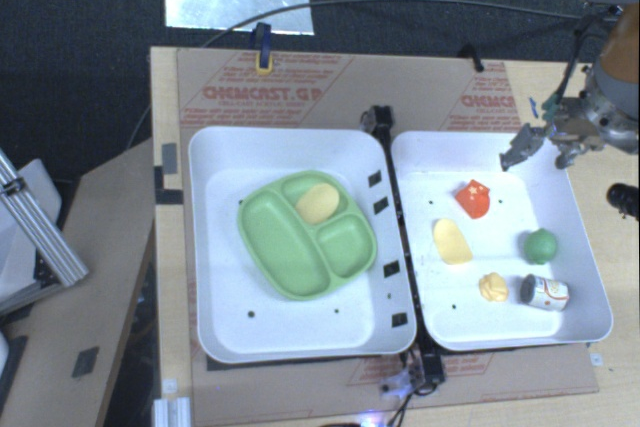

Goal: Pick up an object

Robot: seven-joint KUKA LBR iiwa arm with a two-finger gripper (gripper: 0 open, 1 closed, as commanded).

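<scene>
So far nothing's picked up. My gripper (540, 147) hangs over the far right corner of the right bin (590, 315), fingers spread apart with nothing between them. Candidates are all sitting on the bin floor: a red block (473, 198) nearest me, a yellow wedge (451, 241) mid-bin, a green ball (541, 245) by the right wall, and a small can (544, 292) plus a yellow lump (492, 287) near the front edge. Whole grab left to do.
</scene>
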